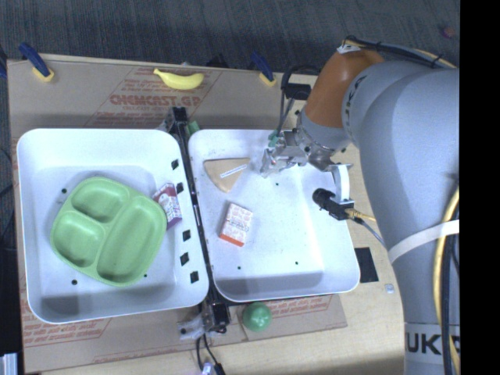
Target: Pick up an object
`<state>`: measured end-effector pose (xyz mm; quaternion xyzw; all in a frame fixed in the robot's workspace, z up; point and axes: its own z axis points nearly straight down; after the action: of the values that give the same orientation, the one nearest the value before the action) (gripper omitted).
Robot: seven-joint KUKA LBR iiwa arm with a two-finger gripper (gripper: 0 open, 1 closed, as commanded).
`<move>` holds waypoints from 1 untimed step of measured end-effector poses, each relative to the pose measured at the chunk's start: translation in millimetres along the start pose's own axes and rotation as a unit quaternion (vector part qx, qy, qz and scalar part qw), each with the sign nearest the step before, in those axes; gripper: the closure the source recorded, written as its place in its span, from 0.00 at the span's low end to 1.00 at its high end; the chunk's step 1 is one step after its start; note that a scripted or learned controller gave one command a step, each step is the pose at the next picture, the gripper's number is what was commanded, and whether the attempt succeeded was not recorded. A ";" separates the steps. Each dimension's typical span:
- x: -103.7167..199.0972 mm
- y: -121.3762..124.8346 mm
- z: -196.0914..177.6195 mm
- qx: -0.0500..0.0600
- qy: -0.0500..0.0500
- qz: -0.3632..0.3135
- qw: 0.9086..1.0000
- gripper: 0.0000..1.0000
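Observation:
My gripper [269, 165] hangs low over the far part of the right bin [312, 268], its fingertips just right of a tan wedge-shaped piece [225, 170] that lies on the bin floor. The wedge is not between the fingers. A small orange-and-white box [237, 223] lies nearer the middle of the same bin, well apart from the gripper. The arm's orange band [340, 80] and grey body cover the bin's right side.
The left bin [39, 155] holds a green divided plate [108, 229] and a small dark red packet [168, 204] by its right wall. A yellow banana [179, 77] lies behind the bins and a green ball [255, 316] in front of them.

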<state>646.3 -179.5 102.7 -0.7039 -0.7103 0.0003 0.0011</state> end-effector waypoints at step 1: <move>-26.2 -88.0 -119.7 -0.001 -0.001 0.002 1.000 1.00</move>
<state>558.7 -206.6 222.5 -0.7056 -0.7086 0.0003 -0.0006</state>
